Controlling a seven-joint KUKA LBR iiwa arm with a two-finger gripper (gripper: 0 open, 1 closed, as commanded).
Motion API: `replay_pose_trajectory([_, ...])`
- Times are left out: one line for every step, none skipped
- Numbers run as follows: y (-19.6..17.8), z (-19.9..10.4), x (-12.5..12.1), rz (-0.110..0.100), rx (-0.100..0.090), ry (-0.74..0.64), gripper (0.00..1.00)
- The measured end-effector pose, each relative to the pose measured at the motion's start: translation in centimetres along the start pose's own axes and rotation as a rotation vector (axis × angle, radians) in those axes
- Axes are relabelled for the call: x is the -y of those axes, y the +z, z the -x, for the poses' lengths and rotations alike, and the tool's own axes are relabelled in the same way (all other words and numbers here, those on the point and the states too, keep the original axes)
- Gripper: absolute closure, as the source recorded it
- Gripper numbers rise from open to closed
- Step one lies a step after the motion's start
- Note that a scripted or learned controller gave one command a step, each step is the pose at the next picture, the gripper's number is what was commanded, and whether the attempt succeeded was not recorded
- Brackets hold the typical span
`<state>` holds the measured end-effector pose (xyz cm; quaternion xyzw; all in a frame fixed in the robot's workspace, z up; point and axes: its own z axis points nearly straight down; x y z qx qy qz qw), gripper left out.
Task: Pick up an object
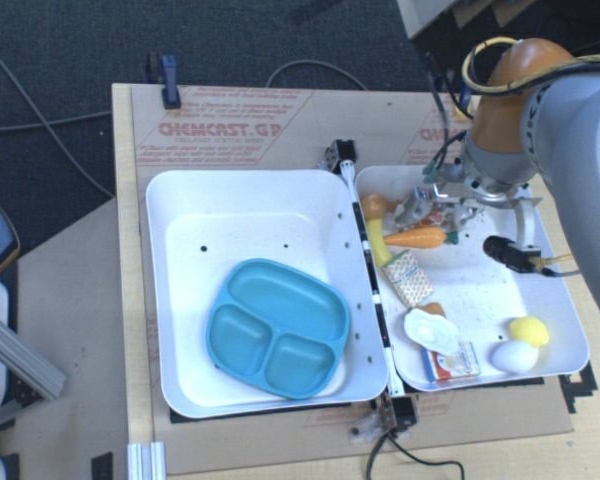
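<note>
My gripper (pixel 427 206) reaches into the far left part of the right bin (pixel 570 318), low over the objects there. An orange carrot (pixel 416 237) lies just in front of it, touching or almost touching it. A small orange-brown ball (pixel 375 205) sits to the gripper's left by the bin wall. A yellow banana-shaped piece (pixel 378 244) lies along that wall. Nearer the front are a patterned packet (pixel 410 279), a white lump (pixel 432 329), a red and white box (pixel 451 362), a white egg (pixel 515 356) and a yellow lemon (pixel 529 330).
The left bin (pixel 180 218) holds a blue divided tray (pixel 277 326) toward its front. A ridge with clamps (pixel 365 268) separates the two bins. The grey arm (pixel 570 138) crosses the right bin's far right corner.
</note>
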<state>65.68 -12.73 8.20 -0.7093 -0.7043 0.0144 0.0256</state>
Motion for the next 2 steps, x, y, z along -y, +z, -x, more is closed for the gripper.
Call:
replay_pose_trajectory([0.05, -0.6, 0.06, 0.004, 0.017, 0.005, 0.0])
replay_pose_trajectory([0.06, -0.1, 0.04, 0.002, 0.005, 0.002, 0.0])
